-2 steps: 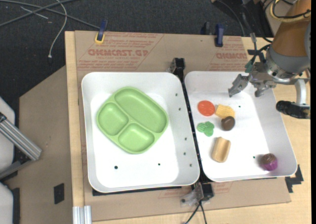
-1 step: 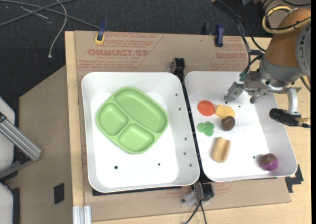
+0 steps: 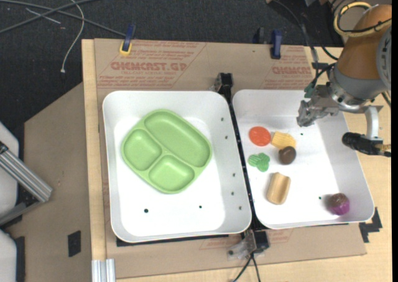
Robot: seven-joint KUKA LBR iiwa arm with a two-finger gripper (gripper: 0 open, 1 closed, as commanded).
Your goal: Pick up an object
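Gripper (image 3: 305, 116) near right bin's (image 3: 348, 215) far edge, finger state unclear; we should centre over yellow block (image 3: 283, 140) before descending.

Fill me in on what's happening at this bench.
A grey KUKA arm's two-finger gripper hovers over the right white bin, holding nothing visible. Below it lie an orange disc, a yellow block, a brown ball and other toy foods. The left white bin holds a green divided plate.
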